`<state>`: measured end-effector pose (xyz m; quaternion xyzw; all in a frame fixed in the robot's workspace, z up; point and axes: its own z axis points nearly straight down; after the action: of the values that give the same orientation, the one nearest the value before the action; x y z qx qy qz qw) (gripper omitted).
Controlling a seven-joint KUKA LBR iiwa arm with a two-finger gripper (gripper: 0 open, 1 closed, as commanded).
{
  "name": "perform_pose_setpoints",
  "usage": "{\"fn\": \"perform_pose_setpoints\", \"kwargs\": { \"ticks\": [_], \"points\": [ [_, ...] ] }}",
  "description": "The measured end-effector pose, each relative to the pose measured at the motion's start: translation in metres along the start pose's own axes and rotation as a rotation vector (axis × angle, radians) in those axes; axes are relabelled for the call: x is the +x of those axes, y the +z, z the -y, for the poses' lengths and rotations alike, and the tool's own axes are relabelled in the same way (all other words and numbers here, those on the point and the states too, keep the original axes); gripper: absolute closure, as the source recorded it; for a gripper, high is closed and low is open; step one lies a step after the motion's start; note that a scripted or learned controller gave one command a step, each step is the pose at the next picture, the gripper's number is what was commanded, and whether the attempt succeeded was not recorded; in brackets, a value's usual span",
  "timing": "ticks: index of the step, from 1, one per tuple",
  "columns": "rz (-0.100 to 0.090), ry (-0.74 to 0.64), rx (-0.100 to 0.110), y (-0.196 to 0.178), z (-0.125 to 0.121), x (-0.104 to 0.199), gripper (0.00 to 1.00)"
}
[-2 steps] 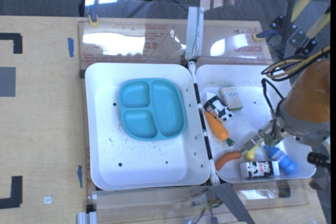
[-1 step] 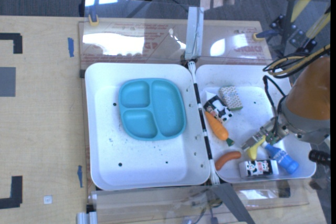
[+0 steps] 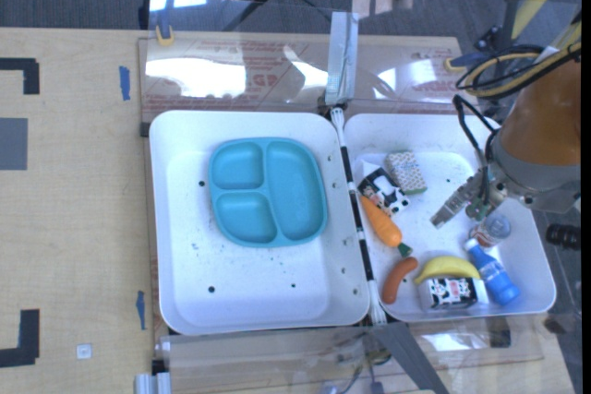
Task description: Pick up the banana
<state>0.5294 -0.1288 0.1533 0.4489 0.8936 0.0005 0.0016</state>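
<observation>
The banana (image 3: 448, 268) is yellow and curved. It lies near the front of the right bin (image 3: 531, 240), resting against the top of a small black-and-white cow-patterned box (image 3: 450, 292). My gripper (image 3: 459, 203) hangs over the middle of the right bin, a short way behind the banana and apart from it, below the orange-banded wrist. Nothing shows held in it.
Around the banana lie a blue bottle (image 3: 492, 272) on its right, a brown sausage (image 3: 399, 279) on its left, and an orange carrot (image 3: 383, 221), a cow toy (image 3: 380, 191) and a patterned block (image 3: 406, 171) further back. The left bin (image 3: 175, 226) holds a blue divided plate (image 3: 268, 191).
</observation>
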Motion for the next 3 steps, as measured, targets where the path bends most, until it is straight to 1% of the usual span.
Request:
{"fn": "perform_pose_setpoints", "kwargs": {
  "ticks": [1,2,3],
  "points": [
    [-0.001,0.549,0.001,0.065,0.001,-0.023,1.0],
    [-0.001,0.549,0.001,0.066,0.001,-0.023,0.0],
    [-0.005,0.541,0.004,0.049,0.043,-0.009,0.0]
  ]
}}
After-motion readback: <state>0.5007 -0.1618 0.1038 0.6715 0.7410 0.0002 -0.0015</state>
